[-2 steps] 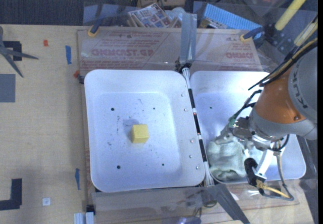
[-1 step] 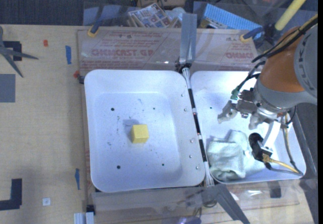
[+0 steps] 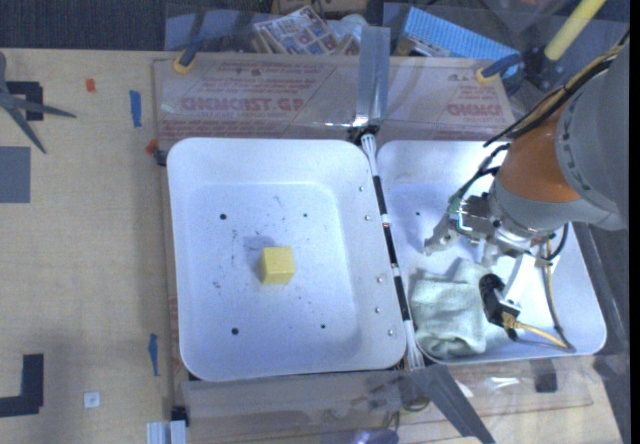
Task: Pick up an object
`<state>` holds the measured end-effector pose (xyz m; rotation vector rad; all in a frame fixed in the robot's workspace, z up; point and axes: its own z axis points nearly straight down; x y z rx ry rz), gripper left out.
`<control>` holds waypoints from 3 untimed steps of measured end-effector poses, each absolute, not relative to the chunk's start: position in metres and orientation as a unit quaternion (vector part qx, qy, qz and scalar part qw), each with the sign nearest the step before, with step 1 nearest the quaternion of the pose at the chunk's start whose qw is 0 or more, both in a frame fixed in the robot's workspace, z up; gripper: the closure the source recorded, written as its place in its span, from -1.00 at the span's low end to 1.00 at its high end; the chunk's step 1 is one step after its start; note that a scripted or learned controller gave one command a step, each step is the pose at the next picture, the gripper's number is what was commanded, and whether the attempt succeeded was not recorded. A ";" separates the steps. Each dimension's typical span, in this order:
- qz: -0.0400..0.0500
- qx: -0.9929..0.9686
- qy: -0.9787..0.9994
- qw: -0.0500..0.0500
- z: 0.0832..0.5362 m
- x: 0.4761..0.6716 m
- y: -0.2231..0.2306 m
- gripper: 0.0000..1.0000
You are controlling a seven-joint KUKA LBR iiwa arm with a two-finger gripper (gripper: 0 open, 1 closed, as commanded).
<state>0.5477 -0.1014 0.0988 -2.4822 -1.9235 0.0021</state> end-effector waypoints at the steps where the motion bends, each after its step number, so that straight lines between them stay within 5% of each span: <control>1: -0.001 -0.776 -0.630 -0.002 0.088 0.556 -0.097 -1.00; 2: -0.003 -0.776 -0.630 -0.003 0.100 0.558 -0.097 1.00; 3: -0.003 -0.777 -0.630 -0.004 0.109 0.558 -0.098 1.00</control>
